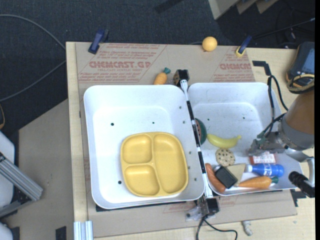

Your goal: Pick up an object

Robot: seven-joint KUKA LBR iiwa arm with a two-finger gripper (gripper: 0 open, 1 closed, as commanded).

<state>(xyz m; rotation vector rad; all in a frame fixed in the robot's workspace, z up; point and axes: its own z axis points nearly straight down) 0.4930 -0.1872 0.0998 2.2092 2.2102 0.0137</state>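
Note:
My gripper (258, 145) is low in the right bin (225, 96), near its right wall. It hangs just above a small red and white packet (263, 158). A blue and white bottle (265, 170) lies right below the packet. A banana (223, 141) lies to the gripper's left, with a round cookie (225, 157) under it. At the bin's front lie a carrot (255, 183), a black box (225, 176) and an orange-red piece (213, 180). A watermelon slice (200, 132) leans on the divider.
The left bin (100, 134) holds a yellow divided plate (153, 163). On the bench behind the bins lie an orange ball (209, 44), a small orange toy (161, 77) and two blue clips (98, 40). The arm's grey and orange wrist (302, 121) stands over the right bin's edge.

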